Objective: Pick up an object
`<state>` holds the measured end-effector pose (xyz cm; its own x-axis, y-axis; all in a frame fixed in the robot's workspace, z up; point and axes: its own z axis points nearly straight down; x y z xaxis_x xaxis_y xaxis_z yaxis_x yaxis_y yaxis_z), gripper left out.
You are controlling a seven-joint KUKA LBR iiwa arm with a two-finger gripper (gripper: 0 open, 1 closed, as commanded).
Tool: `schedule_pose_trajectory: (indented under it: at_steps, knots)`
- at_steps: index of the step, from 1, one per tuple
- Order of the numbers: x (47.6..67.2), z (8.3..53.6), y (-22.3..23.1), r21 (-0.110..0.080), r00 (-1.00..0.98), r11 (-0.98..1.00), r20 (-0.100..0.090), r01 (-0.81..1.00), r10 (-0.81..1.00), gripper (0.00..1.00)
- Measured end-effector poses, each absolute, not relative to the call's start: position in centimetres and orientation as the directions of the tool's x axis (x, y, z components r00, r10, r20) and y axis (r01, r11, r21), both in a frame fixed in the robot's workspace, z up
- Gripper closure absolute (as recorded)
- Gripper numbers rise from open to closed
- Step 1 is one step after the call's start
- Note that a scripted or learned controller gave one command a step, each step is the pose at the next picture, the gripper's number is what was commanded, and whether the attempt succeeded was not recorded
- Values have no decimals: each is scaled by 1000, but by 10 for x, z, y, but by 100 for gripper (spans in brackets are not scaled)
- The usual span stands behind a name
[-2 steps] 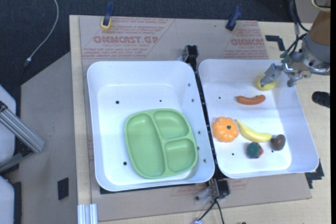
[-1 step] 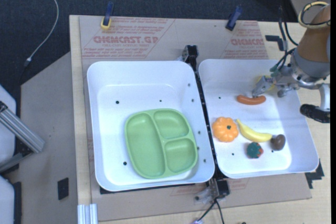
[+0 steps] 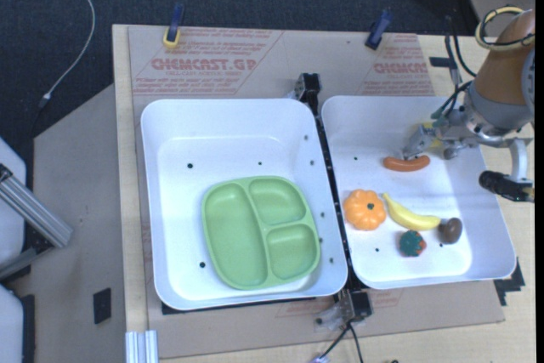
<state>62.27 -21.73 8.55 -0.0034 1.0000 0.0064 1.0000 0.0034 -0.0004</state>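
Far left: dark carpet, a thin white cable (image 3: 72, 4) looping across it, and the counter (image 3: 136, 183) under a printed cardboard sheet (image 3: 255, 59) pinned by a yellow clamp (image 3: 172, 34) and a blue clamp (image 3: 378, 30). In the left bin (image 3: 161, 140): a green divided tray (image 3: 259, 229) with three compartments, lying flat toward the near side, well apart from everything in the other bin. Between the two bins: black clips (image 3: 308, 85) at the far end of the seam. In the right bin (image 3: 357, 123), near the seam: a toy pumpkin (image 3: 365, 210), just beside a toy banana (image 3: 410, 215) that runs slantwise toward a small brown object (image 3: 450, 229); below the banana, a small teal and red object (image 3: 412, 244). Farther back: a toy hot dog (image 3: 406, 163), lying crosswise, apart from the other toys. Right above the hot dog's right end: the claw (image 3: 422, 145), low over the bin; cannot tell whether apart or together, nor whether touching the hot dog. Far right: the arm's orange band (image 3: 501, 76) and grey wrist.
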Motion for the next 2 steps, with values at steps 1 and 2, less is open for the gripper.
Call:
schedule_pose_trajectory:
  at_steps: [1,2]
  knots:
    - [623,97,-219,3,-3,3,1,1000,1000,100]
    - [627,140,-221,5,-1,1,-3,1000,1000,100]
